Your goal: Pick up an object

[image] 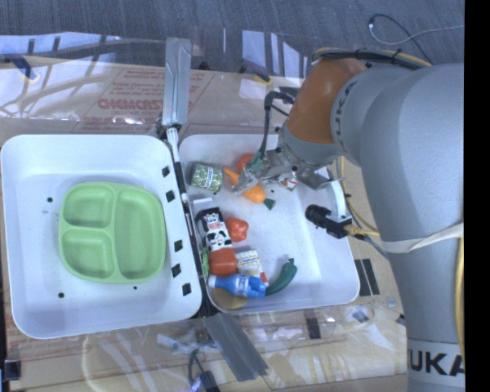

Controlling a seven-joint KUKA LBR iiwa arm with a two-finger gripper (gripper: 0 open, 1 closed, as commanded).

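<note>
Legible in white capitals on the grey robot arm (431, 364) at lower right: "KUKA", cut off by the frame's edge. Faint reddish lettering on the cardboard sheet (106, 104) behind the bins, too washed out to read. Printed labels on small packages in the right bin (343, 288), too small to make out.

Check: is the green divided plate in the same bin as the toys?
No, the green plate lies alone in the left bin, while the toys are piled in the right bin.
</note>
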